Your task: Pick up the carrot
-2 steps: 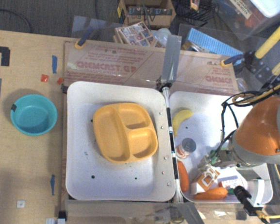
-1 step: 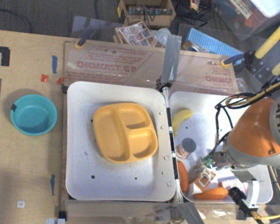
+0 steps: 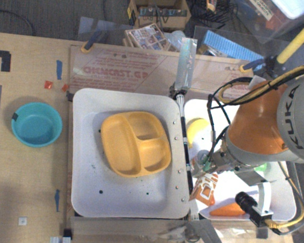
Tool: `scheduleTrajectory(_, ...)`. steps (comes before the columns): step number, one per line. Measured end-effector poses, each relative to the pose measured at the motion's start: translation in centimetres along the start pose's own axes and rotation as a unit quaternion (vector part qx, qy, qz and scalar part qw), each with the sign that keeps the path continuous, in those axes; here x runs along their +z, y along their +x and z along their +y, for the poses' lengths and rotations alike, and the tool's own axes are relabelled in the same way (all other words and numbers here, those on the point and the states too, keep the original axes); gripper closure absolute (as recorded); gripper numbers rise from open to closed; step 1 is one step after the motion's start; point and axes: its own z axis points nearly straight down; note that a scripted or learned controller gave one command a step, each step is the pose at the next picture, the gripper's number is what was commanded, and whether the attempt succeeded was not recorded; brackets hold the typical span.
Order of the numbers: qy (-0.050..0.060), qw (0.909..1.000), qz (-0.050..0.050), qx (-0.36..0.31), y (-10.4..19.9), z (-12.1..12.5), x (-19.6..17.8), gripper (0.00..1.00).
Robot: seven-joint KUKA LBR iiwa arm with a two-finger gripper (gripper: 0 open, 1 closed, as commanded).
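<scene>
The carrot (image 3: 227, 209) is an orange tapered piece lying near the front edge of the right bin (image 3: 287, 209), partly covered by the arm's hardware. My gripper (image 3: 210, 162) hangs low over the left part of that bin, behind and to the left of the carrot. It is just above an orange-and-white packet (image 3: 207, 192). The grey and orange arm hides much of the bin.
A yellow divided plate (image 3: 136, 142) lies in the left bin (image 3: 83, 181). A yellow rounded object (image 3: 196, 130) sits at the back left of the right bin, and something green (image 3: 262, 167) shows under the arm. A teal bowl (image 3: 36, 124) stands on the bench, far left.
</scene>
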Motion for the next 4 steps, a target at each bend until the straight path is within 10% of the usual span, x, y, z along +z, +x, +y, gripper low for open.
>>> scheduleTrajectory(1,0.0,0.9987,-0.001,0.052,0.8,6.6,-1.5,1.0)
scheduleTrajectory(2,-0.001,0.9977,-0.001,-0.068,3.2,10.1,-2.6,1.0)
scheduleTrajectory(3,-0.002,0.9278,-0.002,-0.373,1.4,16.6,-2.0,1.0)
scheduleTrajectory(4,-0.001,0.9874,-0.001,-0.158,0.4,16.9,-0.1,1.0)
